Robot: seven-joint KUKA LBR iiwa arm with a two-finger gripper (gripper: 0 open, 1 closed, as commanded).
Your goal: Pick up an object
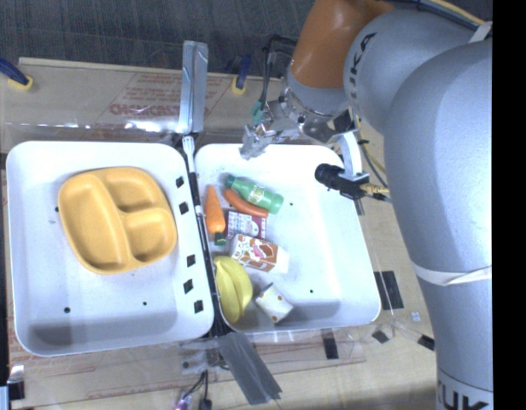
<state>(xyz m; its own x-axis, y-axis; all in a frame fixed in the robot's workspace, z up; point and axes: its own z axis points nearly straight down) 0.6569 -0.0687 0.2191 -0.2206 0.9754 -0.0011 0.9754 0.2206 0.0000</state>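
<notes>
Hovering claw (256, 139) above green bottle (255, 193), arm (434, 126) lettered "KUKA", carton (259, 254) print unreadable

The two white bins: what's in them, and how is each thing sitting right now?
Yellow tray: flat in left bin.
Green bottle: on its side, right bin.
Carrot: lying by the divider.
Banana: lying at the near edge.
Juice carton: lying flat.
Gripper: above right bin's far edge, holding nothing visible.

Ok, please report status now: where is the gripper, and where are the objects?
Gripper above right bin's far rim, nothing between fingers. Objects in right bin: green bottle, carrot, banana. Yellow tray in left bin.
</notes>
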